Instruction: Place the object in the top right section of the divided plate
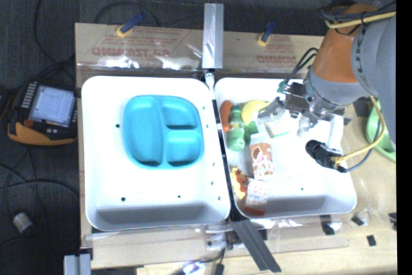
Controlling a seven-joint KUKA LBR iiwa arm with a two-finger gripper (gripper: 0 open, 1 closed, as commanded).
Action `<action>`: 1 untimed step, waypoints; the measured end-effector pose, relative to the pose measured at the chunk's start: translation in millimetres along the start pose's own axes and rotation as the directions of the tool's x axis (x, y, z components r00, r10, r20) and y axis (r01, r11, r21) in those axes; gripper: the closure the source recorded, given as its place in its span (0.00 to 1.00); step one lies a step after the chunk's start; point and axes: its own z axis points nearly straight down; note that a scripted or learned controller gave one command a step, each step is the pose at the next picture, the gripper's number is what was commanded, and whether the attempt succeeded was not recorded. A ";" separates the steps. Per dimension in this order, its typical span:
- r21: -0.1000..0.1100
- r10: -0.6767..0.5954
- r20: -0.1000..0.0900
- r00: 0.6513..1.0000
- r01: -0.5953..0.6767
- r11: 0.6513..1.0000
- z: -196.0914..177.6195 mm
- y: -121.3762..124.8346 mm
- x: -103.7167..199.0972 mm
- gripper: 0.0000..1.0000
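Blue divided plate (162,131) lies flat in the left bin (103,203).

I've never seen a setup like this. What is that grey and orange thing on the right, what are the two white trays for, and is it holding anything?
The grey and orange thing is a robot arm, reaching in from the right. The picture comes from one camera fixed above the bench, looking down at a slant. At the arm's tip is its pincer, the part that grasps things. It hangs over the right bin, low among a pile of toy food: a yellow piece, a green piece, a reddish sausage-like piece and some printed packets. I cannot tell from this view whether it has grasped anything. The left bin holds a blue divided plate with three sections; nothing lies in its sections yet. The job is to carry one item over into the plate's top right section.
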 end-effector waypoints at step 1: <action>-0.001 -0.087 -0.001 0.996 0.087 0.996 48.3 25.6 -76.4 0.00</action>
